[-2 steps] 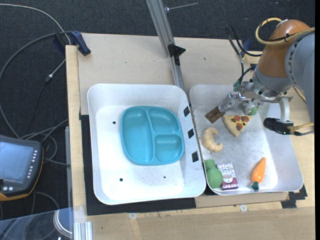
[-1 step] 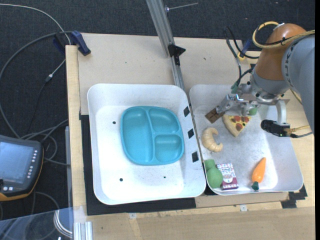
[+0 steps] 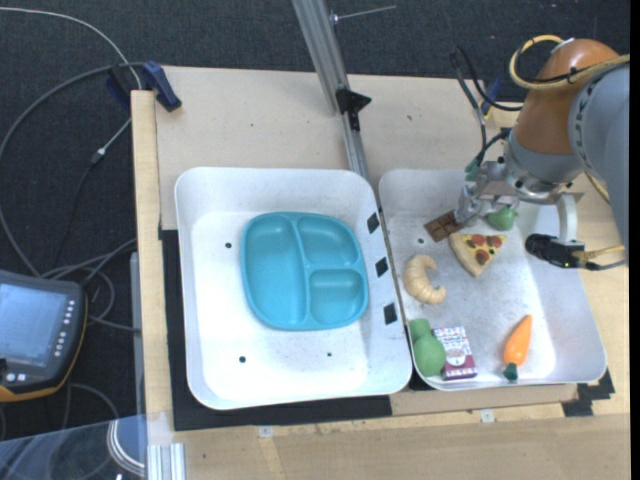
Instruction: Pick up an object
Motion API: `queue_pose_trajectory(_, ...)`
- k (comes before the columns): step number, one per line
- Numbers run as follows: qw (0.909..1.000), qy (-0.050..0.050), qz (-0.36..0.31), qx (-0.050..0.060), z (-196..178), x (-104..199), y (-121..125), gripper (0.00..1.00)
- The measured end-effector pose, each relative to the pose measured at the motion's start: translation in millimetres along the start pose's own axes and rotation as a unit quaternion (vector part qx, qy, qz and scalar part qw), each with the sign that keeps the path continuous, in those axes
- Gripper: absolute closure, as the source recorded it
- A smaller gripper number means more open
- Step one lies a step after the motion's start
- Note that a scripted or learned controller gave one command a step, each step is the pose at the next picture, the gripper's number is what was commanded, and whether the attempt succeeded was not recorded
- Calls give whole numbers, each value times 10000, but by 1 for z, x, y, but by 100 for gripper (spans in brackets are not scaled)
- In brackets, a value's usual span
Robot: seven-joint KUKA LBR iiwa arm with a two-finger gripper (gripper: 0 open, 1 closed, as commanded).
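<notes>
Claw [image 3: 487,206] perhaps gripping green toy [image 3: 503,214], right bin [image 3: 570,328]

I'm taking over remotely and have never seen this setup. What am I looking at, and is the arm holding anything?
One camera looks down at a slant on a bench with two white bins. The grey and orange machine at right is the robot arm; its end effector is low in the right bin, near a green item. I cannot tell if it holds anything. That bin also has a pizza slice, brown piece, croissant, carrot, pear and small box. The left bin holds a blue tray.
</notes>
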State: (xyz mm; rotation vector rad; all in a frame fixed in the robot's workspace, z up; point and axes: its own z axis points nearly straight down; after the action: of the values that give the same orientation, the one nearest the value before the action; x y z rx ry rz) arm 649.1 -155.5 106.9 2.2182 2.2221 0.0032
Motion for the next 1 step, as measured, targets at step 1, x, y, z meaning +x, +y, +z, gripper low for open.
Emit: queue_pose_trajectory(1,10000,-8,1,-25,-65,1,2,100)
